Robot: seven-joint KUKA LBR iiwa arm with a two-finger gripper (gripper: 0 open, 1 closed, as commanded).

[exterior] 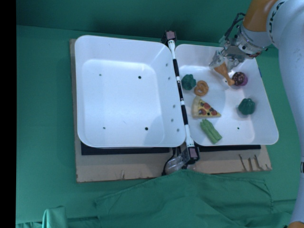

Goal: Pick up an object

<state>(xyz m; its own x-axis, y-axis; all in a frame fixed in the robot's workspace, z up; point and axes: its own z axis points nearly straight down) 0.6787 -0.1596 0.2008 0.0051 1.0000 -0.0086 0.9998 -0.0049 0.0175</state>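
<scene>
My gripper (227, 63) hangs over the back of the right bin (266, 132). An orange-tan drumstick (225, 74) lies slanted right at its tip, with the thick end up against the gripper. A purple donut (239, 79) sits just to the right of the drumstick. Further out in the same bin lie a dark green broccoli (188, 81), an orange pretzel (202, 87), a pizza slice (204, 108), a green asparagus bundle (210, 130) and a second green piece (246, 106).
The left bin (90, 127) stands beside the right one, split from it by a black-and-white bar (179, 89). Both rest on a cardboard sheet (118, 170). Green cloth (190, 198) is bunched at the front edge.
</scene>
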